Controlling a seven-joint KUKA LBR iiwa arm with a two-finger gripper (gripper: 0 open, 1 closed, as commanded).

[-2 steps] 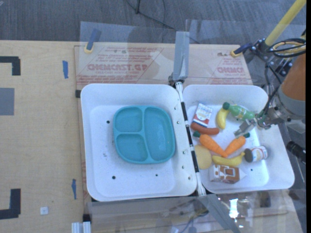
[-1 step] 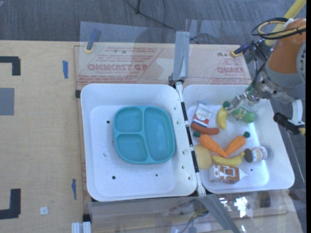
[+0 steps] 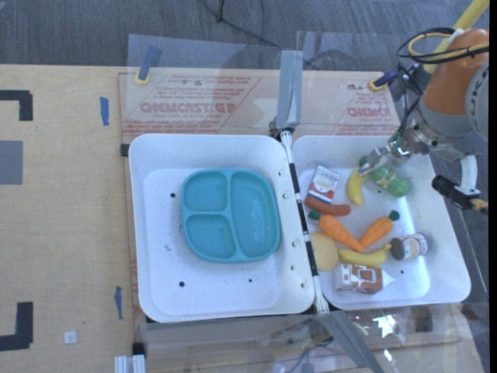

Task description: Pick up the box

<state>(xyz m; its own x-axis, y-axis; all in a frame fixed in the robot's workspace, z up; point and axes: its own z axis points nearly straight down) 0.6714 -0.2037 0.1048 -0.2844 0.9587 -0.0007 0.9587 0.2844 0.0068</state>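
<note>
Camera view, box: we see the box (image 3: 324,183) lying in the right bin (image 3: 446,274), near its left wall, above a sausage (image 3: 327,206).
Camera view, gripper: we find the gripper (image 3: 380,160) low over the bin's upper part, beside a green toy (image 3: 390,180); its grip we cannot tell.
Camera view, left bin: it holds a teal plate (image 3: 231,214).

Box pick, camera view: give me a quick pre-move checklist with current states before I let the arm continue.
1. Target located: ok. A white and red box lies at the right bin's upper left; a second carton lies near the front.
2. End effector over a box: not ok; it hovers over the green item.
3. Box in grasp: not ok.
4. Finger opening: cannot tell.
5. Clearance around the white and red box: not ok; sausage touches it, banana lies close.
</note>
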